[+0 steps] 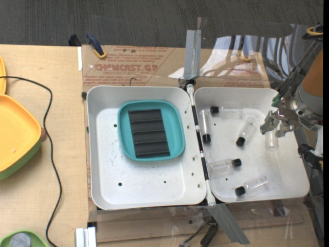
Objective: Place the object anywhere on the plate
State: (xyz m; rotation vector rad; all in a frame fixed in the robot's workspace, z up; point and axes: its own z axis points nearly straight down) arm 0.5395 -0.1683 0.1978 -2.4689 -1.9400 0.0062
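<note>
Clear plastic vials with black caps are lying scattered in the right white bin, leftward of the jaws, whose opening cannot be told, while the teal square plate is waiting in the left white bin.

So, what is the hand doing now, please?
Hand: over the right bin, seemingly on a clear vial; grip cannot be told.

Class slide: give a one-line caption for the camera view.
Pincer above the right bin of clear black-capped vials; teal plate waits in the left bin.
</note>
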